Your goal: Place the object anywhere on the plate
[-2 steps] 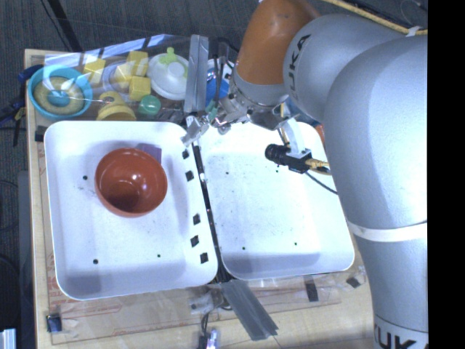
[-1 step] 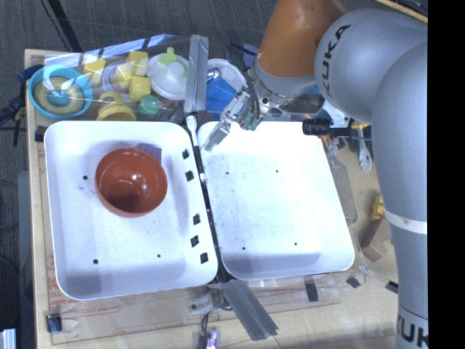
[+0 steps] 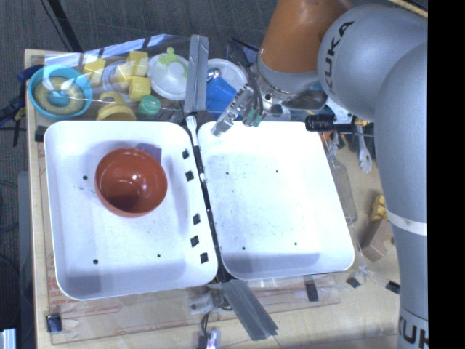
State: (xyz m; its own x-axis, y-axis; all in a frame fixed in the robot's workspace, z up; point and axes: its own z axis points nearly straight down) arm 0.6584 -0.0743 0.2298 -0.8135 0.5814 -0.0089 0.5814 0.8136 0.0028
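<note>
A red-brown, bowl-like plate (image 3: 131, 182) sits in the left bin (image 3: 73, 260), slightly left of its middle. A small grey-blue thing (image 3: 151, 151) peeks out from behind the plate's upper right rim; its shape is mostly hidden. My gripper (image 3: 234, 116) hangs over the far left corner of the right bin (image 3: 320, 246), close to the divider between the bins, well to the right of the plate. I see nothing held under it.
Behind the bins lies clutter: a light blue bowl (image 3: 59, 91), yellow toys (image 3: 129, 78), a green-and-white lid (image 3: 170, 73) and a blue cup (image 3: 219, 93). Black clips (image 3: 195, 220) line the divider. Tools (image 3: 361, 147) lie on the bench to the right.
</note>
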